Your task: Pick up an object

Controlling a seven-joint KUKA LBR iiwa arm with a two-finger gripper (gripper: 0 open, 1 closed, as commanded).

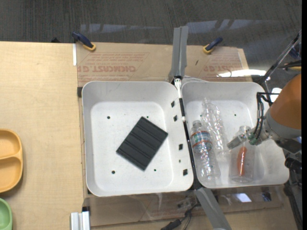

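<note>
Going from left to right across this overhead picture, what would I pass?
Orange tray → black ridged pad in the left bin → labelled water bottle → orange-filled bottle → the robot's hand.

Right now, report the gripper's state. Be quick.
Gripper: low in the right bin, just above the bottle with the orange label; open or closed cannot be told, and no object is seen held.
</note>
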